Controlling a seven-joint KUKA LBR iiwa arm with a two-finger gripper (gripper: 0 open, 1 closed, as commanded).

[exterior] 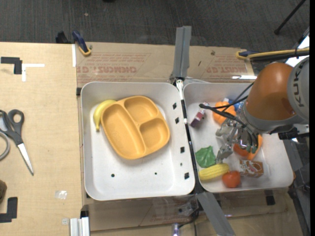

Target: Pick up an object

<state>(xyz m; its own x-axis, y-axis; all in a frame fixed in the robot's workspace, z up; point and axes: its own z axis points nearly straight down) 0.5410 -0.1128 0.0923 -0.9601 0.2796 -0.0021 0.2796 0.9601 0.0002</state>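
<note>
Scissors [17,136] lie at the left edge of the frame on the counter [39,181]; a blue-handled clamp [81,42] sits toward the upper left.

Two white bins [133,191] [275,181], one yellow divided plate [135,127], one banana [101,112], one corn cob [214,171], one tomato [231,179] (right bin cluttered).

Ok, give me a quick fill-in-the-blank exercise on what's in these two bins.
1. The yellow divided plate lies in the ____ bin.
2. Tucked against the plate's left edge is a yellow ____.
3. The corn cob lies in the right bin beside a red ____.
4. The gripper hangs over the ____ bin.

Missing words: left; banana; tomato; right
</note>
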